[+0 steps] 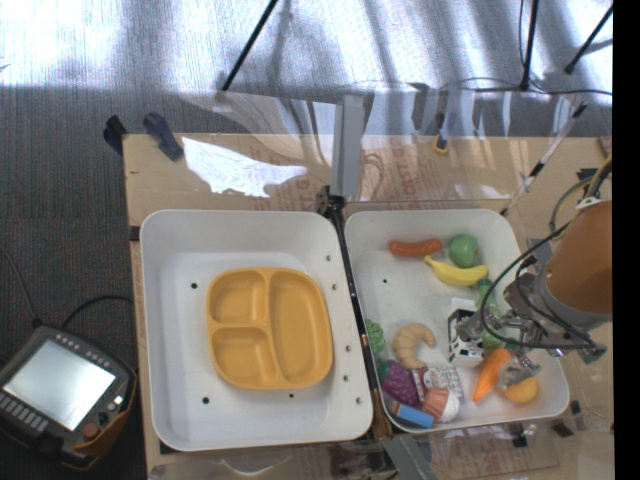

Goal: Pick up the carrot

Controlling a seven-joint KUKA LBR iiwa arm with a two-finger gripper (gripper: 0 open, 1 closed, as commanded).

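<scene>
The orange carrot point(490, 374) lies tilted near the right bin's front right corner, between a white packet point(446, 380) and a small orange fruit point(521, 392). My gripper point(508, 346) hangs just above the carrot's upper end, reaching in from the right under the grey arm with its orange band point(590, 263). Cables and metal parts of the wrist blur together there. Nothing is visibly lifted off the bin floor.
The right bin point(372, 230) also holds a red sausage point(415, 248), green apple point(463, 249), banana point(456, 273), croissant point(413, 343), purple grapes point(400, 383) and a black-and-white box point(464, 334). A yellow divided plate point(268, 326) lies in the left bin point(165, 268).
</scene>
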